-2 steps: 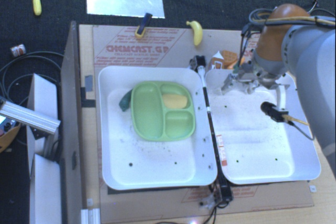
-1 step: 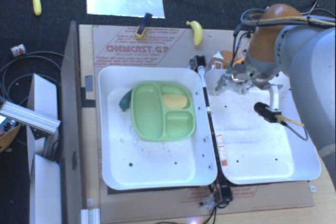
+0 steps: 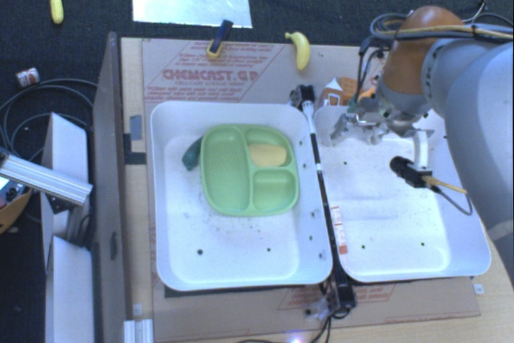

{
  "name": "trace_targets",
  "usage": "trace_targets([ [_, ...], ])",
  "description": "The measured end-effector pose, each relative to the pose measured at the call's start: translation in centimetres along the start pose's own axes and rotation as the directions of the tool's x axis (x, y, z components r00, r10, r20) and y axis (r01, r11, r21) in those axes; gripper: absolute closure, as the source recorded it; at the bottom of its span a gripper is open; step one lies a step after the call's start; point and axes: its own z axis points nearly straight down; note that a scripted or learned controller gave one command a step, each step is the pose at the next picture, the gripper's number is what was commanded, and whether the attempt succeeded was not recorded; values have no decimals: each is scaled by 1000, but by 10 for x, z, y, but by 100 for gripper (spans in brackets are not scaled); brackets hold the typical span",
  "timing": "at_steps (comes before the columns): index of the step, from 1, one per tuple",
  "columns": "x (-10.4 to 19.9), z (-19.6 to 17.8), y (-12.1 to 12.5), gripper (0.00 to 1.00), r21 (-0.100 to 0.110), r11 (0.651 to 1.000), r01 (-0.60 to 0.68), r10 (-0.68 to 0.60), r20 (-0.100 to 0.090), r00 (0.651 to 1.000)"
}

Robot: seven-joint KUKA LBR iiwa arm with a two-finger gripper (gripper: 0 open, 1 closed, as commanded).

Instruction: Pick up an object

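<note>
gripper: jaw state unclear | left bin: green tray | bench: banana

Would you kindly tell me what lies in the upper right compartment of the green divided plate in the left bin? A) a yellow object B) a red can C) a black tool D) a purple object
A: a pale yellow object rests in the upper right compartment of the green divided plate in the left bin.
</note>
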Motion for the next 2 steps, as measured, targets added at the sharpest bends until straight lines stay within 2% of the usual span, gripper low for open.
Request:
trace_targets([
  [1,12,0,0,0,1,1000,4,-4,0,1000],
  [2,7,0,0,0,0,1000,-1,1,0,1000],
])
